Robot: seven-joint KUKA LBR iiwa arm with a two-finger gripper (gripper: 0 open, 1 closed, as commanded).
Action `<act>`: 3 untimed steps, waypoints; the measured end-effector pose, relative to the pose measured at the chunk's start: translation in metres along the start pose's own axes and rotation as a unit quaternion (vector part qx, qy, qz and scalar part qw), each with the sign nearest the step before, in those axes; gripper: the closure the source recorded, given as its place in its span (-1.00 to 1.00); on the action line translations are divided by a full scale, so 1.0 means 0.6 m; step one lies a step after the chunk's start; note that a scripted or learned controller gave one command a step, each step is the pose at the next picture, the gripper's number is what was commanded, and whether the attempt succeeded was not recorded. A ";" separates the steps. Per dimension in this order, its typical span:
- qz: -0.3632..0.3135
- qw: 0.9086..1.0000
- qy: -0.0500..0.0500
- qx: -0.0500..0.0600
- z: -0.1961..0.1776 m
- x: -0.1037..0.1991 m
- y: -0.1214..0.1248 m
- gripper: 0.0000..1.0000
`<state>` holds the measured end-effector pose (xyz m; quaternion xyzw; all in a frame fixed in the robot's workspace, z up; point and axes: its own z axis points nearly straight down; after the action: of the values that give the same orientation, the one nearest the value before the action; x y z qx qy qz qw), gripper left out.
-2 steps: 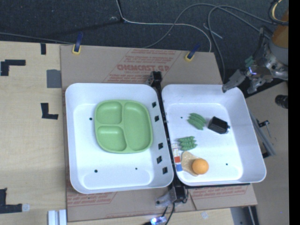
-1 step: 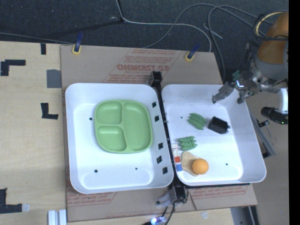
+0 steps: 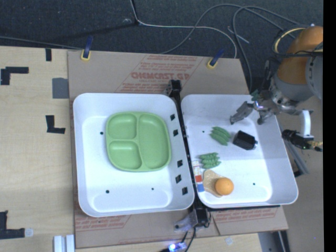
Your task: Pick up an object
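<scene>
At the upper right of the right bin (image 3: 273,156), the gripper (image 3: 251,114) hangs with its two fingers spread wide, holding nothing. Below it lie one black block (image 3: 244,140), two green pea pods (image 3: 221,135) (image 3: 208,159), one orange ball (image 3: 224,186) and one marker (image 3: 197,175). The left bin (image 3: 89,156) holds one green divided plate (image 3: 138,141).

Arm (image 3: 302,62) cut off at right edge — small black object (image 3: 244,140) too blurred to identify.
</scene>
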<state>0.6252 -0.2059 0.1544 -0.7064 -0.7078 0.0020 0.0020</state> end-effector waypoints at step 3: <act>0.000 1.000 -0.001 -0.005 -0.050 0.012 -0.008 1.00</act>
<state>0.6207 -0.1984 0.1841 -0.7067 -0.7075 -0.0009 -0.0018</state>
